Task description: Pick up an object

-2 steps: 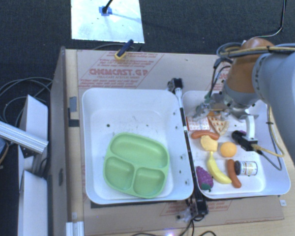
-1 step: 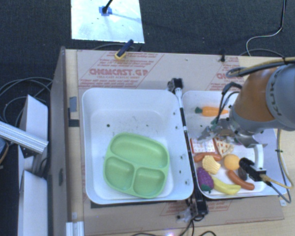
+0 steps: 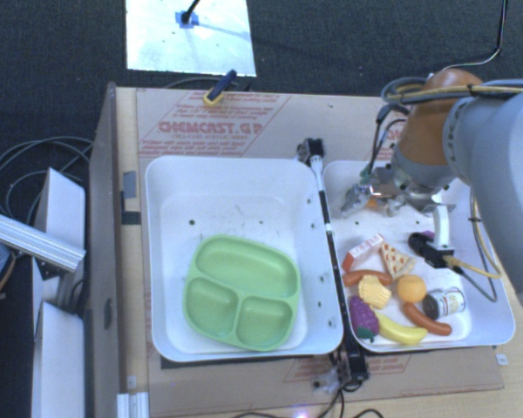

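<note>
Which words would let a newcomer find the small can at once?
Look in the right-hand white bin, crowded with toy food. Near its front right corner lies the small can, beside the orange and a sausage. It alone is metallic and labelled.

Red print runs across the brown cardboard sheet (image 3: pixel 244 120) under the two bins, up at twelve o'clock from the left bin (image 3: pixel 170 198): the big line reads roughly "CHEMCAST GP", its last letters hard to make out. Smaller red lines sit above and below it, too fine to read. Down at five o'clock in the right bin (image 3: pixel 497 320), a small can (image 3: pixel 444 303) carries a label, but its lettering is too small to read.
</note>
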{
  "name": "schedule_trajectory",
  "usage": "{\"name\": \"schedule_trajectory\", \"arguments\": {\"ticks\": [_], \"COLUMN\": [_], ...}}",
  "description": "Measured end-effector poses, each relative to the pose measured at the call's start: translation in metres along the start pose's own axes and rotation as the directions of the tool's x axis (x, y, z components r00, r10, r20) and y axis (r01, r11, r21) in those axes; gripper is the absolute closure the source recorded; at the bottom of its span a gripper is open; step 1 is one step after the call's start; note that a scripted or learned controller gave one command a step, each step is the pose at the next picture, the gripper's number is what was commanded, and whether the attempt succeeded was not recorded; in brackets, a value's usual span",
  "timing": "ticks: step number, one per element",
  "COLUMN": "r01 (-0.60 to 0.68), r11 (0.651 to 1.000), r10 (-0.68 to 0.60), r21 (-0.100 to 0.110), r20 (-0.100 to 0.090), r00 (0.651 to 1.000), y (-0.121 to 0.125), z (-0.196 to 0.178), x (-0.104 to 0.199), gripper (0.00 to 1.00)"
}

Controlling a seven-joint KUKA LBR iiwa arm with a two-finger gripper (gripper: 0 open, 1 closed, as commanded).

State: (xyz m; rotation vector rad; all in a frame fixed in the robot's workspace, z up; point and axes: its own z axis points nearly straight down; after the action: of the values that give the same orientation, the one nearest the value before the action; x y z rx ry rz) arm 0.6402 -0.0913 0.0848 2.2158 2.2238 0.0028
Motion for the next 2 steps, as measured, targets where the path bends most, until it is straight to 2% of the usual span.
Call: {"name": "schedule_trajectory", "arguments": {"ticks": [1, 2], "r01": [-0.003, -0.003], "r11": [1.000, 1.000], "r10": [0.003, 0.003], "r21": [0.003, 0.003], "r20": [-0.001, -0.001], "r00": [1.000, 1.000], "y": [-0.072, -0.154], "z": [0.001, 0.000], "x": [0.007, -0.007], "gripper": [0.00, 0.00]}}
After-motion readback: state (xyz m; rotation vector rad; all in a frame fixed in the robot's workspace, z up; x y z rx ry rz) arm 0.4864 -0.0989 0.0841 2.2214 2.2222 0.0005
